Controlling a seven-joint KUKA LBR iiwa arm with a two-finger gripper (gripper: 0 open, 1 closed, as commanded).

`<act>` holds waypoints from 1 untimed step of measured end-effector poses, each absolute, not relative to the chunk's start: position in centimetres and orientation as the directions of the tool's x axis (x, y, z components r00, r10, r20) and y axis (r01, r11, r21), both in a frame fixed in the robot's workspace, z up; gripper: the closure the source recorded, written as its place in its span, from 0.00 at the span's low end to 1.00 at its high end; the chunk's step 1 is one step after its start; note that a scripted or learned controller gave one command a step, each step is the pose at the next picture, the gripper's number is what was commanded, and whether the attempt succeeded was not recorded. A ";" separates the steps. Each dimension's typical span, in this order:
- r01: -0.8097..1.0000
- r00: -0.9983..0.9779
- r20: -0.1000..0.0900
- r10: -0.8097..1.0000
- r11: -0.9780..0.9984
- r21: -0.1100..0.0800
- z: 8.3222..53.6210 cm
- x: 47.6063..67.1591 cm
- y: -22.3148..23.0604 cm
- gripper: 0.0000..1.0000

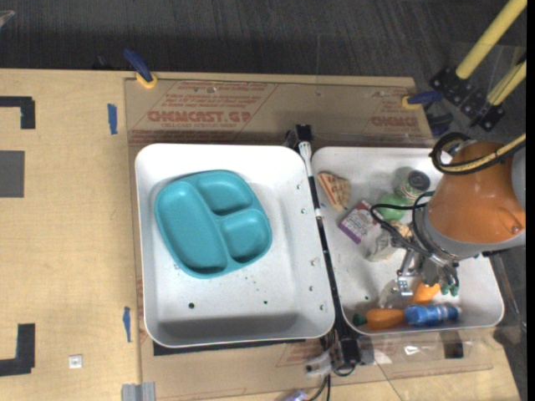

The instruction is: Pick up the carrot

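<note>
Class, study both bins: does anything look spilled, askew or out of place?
Nothing is spilled. The teal divided plate lies at a slant in the left bin. In the right bin, the carrot and blue bottle crowd the near wall beneath the gripper.

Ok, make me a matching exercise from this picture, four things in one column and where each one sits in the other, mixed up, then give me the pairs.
Things:
1. teal divided plate
2. carrot
3. blue bottle
4. green-lidded jar

Places:
A. right bin, far side near the back rim
B. left bin
C. right bin, along the near rim, left of its neighbour
D. right bin, along the near rim, towards the right corner

Pairs: 1-B, 2-C, 3-D, 4-A
</note>
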State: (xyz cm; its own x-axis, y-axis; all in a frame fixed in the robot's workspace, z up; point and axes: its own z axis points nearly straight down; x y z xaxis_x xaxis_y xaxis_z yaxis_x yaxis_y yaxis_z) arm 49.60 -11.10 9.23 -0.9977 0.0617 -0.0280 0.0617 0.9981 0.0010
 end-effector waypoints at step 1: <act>0.159 -0.987 -0.018 0.159 0.987 -0.001 9.1 49.6 -19.2 0.00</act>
